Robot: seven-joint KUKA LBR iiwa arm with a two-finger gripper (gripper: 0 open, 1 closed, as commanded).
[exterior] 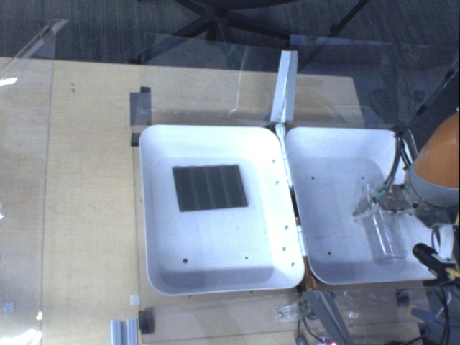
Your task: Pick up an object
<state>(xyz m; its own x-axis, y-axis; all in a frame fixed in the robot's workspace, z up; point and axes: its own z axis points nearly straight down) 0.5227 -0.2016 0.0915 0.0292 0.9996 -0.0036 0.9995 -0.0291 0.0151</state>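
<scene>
- Camera view, lower right: the claw [375,208] sits in the right bin [323,185]; I cannot tell its state.
- A dark grey ridged pad [210,187] lies flat in the left bin [208,257].

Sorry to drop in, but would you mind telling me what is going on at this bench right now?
A robot arm is reaching in from the right over the right bin, trying to pick something up. Its gripper is low in that bin, over what looks like a clear plastic object on the floor; whether it has a hold cannot be told. The left bin holds a dark ribbed rectangular pad, lying flat and untouched.
</scene>
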